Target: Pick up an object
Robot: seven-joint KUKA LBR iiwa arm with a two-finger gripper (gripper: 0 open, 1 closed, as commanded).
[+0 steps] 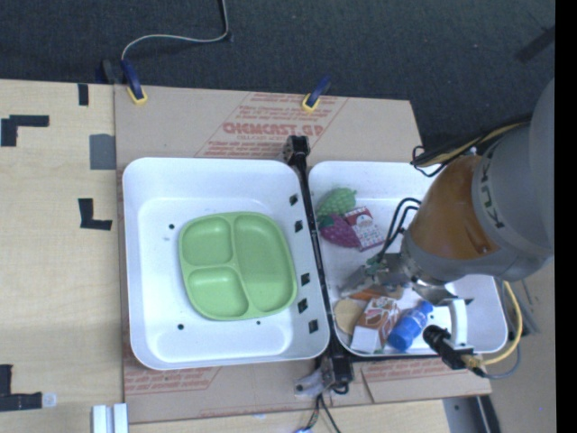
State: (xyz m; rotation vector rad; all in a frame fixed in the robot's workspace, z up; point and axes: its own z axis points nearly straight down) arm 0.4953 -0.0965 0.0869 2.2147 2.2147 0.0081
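I am hovering my pincer (pixel 377 271) over the right bin (pixel 491 325), lower right of frame — grip state: cannot tell. The blue bottle (pixel 407 327) beneath looks light, rigid, slippery — take mid-body.

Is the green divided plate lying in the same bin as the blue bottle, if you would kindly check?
No, the green divided plate lies in the left bin, while the blue bottle lies in the right bin.
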